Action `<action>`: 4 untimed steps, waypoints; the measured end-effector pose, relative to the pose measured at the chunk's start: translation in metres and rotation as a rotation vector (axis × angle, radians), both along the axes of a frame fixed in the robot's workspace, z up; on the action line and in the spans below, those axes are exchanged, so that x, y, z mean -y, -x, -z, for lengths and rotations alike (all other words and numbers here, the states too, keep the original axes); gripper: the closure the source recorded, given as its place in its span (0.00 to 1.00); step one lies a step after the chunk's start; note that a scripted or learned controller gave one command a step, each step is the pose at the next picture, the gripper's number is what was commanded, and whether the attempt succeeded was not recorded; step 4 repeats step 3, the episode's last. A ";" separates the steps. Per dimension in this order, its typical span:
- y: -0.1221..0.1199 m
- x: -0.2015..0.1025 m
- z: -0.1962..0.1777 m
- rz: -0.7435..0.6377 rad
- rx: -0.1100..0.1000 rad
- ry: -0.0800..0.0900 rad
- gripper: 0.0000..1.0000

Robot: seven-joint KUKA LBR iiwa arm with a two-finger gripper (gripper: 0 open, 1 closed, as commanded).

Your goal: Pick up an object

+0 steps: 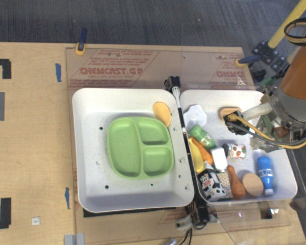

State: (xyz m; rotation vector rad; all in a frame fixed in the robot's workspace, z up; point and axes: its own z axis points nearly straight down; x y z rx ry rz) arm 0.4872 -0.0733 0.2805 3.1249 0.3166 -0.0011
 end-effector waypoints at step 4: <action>0.009 0.073 0.001 -0.113 -0.009 -0.007 1.00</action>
